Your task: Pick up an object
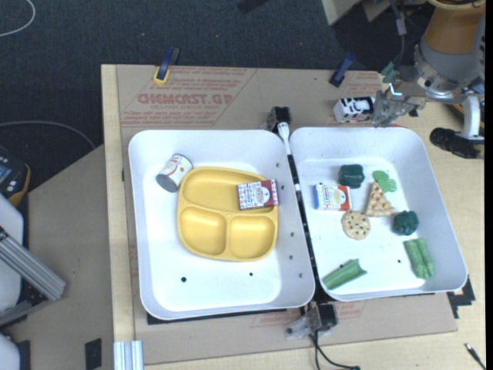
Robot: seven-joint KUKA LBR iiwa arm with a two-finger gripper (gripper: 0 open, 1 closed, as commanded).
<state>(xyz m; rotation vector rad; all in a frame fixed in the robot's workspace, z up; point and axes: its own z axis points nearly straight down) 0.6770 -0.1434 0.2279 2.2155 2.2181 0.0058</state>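
Observation:
My gripper hangs over the far rim of the right bin, under the orange-banded wrist. A small black-and-white toy sits just to its left, past the bin's edge; whether they touch is unclear. In the right bin lie a dark green piece, a light green leaf, a white carton, a pizza slice, a cookie, a broccoli, a green pickle and a green stalk.
The left bin holds a yellow divided plate with a red-and-white carton on its far edge, and a small can on its side beside it. Clamps grip the board's far edge.

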